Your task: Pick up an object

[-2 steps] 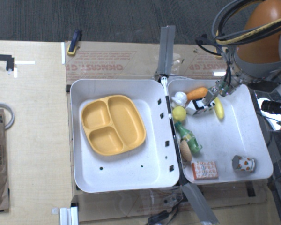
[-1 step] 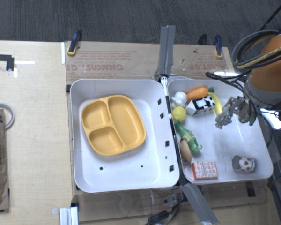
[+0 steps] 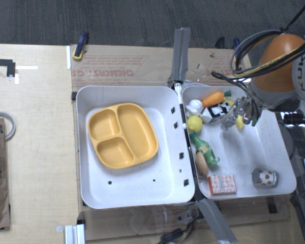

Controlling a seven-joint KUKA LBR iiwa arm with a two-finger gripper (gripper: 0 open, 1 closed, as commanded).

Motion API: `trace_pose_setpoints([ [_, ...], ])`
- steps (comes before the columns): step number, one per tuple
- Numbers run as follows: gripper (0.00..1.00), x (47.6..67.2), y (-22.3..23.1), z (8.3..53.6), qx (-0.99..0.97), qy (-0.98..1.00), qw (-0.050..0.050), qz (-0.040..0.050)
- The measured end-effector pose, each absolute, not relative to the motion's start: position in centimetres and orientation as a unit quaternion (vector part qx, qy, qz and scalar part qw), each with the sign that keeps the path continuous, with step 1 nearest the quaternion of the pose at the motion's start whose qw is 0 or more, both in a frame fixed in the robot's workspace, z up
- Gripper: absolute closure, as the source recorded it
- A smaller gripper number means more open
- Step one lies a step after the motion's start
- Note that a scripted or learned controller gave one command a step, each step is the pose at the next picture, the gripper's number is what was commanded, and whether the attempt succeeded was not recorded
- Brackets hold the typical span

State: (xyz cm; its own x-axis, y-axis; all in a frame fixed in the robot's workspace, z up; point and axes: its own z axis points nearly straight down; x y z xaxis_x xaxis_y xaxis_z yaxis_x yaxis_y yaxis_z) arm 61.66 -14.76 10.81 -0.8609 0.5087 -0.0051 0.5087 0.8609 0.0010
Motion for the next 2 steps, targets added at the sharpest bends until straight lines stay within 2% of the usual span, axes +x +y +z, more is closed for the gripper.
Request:
trace_pose_setpoints([
  [1, 1.00, 65.1, -15.5, 17.0, 0.179, 0.984, 0.004, -0.0002],
  [2, 1.00, 63.2, -11.2, 21.5, 0.176, 0.984, 0.002, 0.0001],
])
